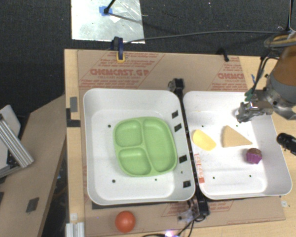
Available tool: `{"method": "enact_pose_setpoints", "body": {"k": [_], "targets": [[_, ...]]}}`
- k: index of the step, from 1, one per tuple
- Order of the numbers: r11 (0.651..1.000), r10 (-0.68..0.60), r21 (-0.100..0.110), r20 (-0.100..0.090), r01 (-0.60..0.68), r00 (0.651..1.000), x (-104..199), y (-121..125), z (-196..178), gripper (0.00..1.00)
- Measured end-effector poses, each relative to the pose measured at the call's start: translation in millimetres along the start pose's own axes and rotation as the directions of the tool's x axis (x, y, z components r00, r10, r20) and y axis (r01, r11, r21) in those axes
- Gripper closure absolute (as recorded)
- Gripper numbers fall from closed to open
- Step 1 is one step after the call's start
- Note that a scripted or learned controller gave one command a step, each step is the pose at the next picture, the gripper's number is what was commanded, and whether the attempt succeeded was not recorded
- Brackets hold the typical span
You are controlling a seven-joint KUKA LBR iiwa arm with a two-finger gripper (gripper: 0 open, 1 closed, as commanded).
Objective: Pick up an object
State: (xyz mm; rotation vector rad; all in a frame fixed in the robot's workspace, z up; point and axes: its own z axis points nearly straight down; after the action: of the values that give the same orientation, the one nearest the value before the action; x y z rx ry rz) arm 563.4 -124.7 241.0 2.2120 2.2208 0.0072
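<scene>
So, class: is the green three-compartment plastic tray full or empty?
Empty. The green three-compartment plastic tray in the left white bin shows bare green in all three sections.

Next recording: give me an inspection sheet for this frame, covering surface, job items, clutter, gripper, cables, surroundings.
Surface: two white bins side by side, left bin and right bin, on a cardboard sheet.
Job's things: yellow piece, tan wedge, purple piece in the right bin; green divided tray in the left.
Clutter: orange ball outside the bins, at the near edge.
Grippers: gripper above the right bin, near the wedge; holds nothing.
Cables: black cable across the dark backdrop.
Surroundings: foil sheet, metal rail.
</scene>
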Motion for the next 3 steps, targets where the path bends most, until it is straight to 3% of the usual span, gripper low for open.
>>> {"method": "enact_pose_setpoints", "body": {"k": [3], "targets": [[1.000,-0.006,0.008,-0.004,0.006,1.000,143,-11,15,1.00]]}}
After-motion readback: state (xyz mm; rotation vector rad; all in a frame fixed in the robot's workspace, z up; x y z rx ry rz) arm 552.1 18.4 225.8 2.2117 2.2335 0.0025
